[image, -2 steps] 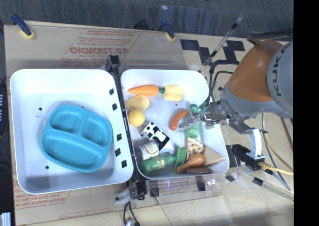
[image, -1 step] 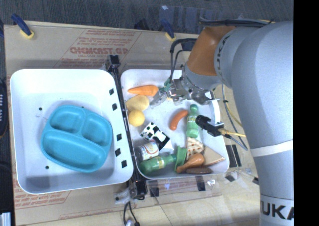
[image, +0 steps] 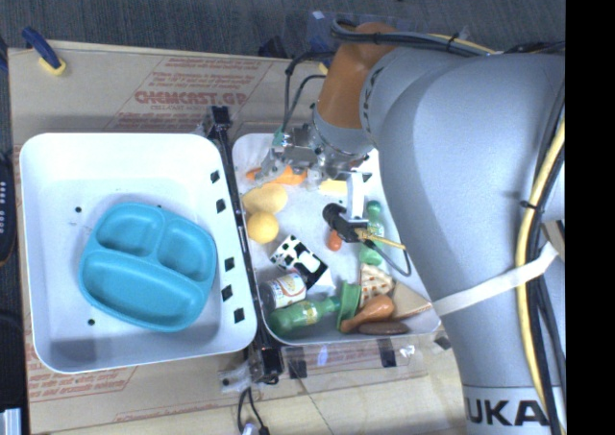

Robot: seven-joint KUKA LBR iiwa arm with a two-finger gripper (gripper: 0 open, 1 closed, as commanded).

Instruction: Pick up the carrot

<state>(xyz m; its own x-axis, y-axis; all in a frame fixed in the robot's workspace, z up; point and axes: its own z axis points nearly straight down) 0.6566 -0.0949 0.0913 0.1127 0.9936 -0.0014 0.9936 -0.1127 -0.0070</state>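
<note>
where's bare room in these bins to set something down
Left bin: bare white floor runs all round the blue tray, widest along the top edge and the top right corner. Right bin: crowded with lemons, bottle and carrot, with the arm above it.

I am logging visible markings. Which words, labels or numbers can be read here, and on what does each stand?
"CHEMCAST GP": red print on the brown sheet under the bins; the smaller red lines around it are too blurred to read.
"UKA": white letters, cut off, on the arm's base.
Label on the small can: too blurred to read.
</note>
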